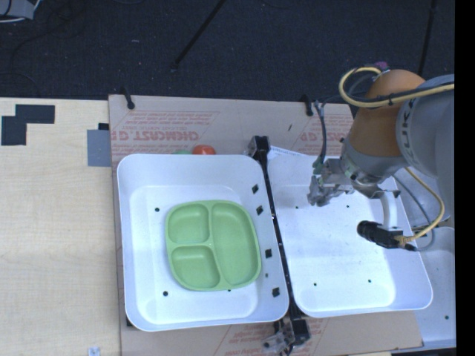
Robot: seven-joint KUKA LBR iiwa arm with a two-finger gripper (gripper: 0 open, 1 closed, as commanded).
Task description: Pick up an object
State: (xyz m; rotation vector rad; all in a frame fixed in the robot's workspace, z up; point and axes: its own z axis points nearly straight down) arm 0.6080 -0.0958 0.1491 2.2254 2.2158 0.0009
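Note:
A light green plate (pixel 214 245) with three compartments lies flat in the left bin (pixel 141 191). My gripper (pixel 321 193) hangs over the back left part of the right bin (pixel 349 288), close to its floor, well right of the plate and apart from it. I see nothing held in it. The grey arm with its orange band (pixel 378 121) comes in from the right above it.
A small red thing (pixel 203 150) lies on the cardboard just behind the left bin's rim. A black piece (pixel 378 234) on a yellow cable hangs from the arm over the right bin. A black divider (pixel 271 228) separates the bins.

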